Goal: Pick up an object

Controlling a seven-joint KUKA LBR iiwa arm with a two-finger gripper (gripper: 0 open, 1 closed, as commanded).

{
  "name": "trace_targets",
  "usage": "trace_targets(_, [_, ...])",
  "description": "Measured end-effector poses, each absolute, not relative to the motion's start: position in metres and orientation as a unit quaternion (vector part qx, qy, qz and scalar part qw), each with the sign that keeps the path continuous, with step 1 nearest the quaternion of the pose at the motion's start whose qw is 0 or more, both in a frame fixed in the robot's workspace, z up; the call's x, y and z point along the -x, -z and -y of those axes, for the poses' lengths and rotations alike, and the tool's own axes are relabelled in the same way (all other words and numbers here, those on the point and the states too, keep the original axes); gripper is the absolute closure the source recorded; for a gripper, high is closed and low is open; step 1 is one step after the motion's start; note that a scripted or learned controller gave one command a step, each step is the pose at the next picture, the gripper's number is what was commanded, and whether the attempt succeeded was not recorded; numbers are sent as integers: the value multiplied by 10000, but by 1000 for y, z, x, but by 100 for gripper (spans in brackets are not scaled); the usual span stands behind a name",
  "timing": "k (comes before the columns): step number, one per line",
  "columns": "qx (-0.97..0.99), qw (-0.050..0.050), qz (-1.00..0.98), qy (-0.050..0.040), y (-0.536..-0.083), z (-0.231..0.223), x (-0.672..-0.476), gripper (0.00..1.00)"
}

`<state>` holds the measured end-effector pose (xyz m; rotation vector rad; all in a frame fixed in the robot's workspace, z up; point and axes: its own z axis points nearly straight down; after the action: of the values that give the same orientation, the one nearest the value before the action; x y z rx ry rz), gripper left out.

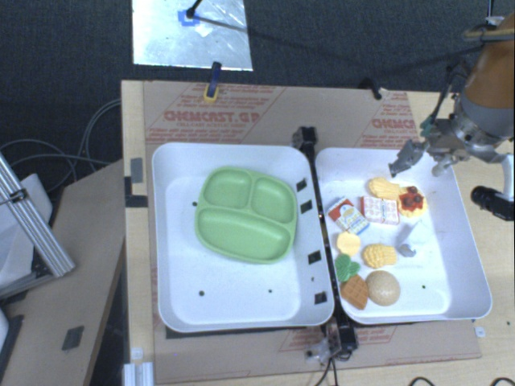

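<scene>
arm point(491, 87) cut off at right edge, pincer point(422, 161) fingers blurred

A dark blue-grey carpeted floor point(64, 47) surrounds the light wooden tabletop point(96, 232), which carries a brown cardboard sheet printed with red lettering point(241, 115). A shiny square metal plate point(191, 22) lies on the floor beyond it. Grey cables point(105, 127) loop at the left, near a slanted aluminium frame rail point(32, 223).
</scene>
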<state>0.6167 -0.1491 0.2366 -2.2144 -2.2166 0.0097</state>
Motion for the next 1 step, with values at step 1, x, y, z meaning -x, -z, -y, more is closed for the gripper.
trace_targets(1, [7058,-5,7084,5,-244,149,-619,0])
